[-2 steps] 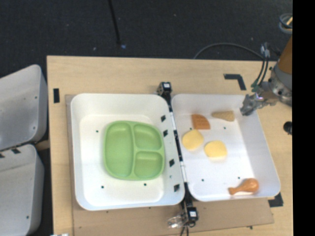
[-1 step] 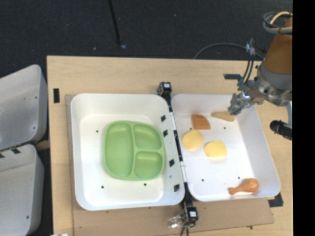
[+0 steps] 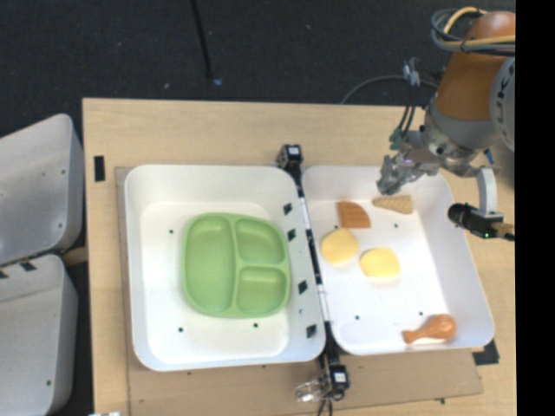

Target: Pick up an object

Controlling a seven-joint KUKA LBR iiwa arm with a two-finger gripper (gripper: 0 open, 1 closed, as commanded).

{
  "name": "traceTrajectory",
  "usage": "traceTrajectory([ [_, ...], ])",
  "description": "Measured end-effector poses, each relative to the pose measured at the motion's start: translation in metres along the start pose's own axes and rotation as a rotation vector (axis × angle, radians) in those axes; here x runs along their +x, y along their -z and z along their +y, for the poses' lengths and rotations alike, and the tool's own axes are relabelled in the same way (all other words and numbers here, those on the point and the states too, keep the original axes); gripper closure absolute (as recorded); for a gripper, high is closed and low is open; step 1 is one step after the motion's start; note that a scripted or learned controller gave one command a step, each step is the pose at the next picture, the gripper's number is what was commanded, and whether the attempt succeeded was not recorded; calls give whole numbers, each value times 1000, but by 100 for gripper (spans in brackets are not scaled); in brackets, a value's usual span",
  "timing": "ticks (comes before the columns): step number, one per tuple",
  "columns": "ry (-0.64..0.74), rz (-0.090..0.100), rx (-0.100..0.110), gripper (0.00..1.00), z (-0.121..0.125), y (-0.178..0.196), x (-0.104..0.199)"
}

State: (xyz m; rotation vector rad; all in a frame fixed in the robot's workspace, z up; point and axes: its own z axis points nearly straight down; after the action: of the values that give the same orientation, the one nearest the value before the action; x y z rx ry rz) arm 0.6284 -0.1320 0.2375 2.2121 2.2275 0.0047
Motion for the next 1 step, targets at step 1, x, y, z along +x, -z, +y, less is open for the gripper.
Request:
traceTrajectory([
  [1,0,0,0,100,6,12,53],
])
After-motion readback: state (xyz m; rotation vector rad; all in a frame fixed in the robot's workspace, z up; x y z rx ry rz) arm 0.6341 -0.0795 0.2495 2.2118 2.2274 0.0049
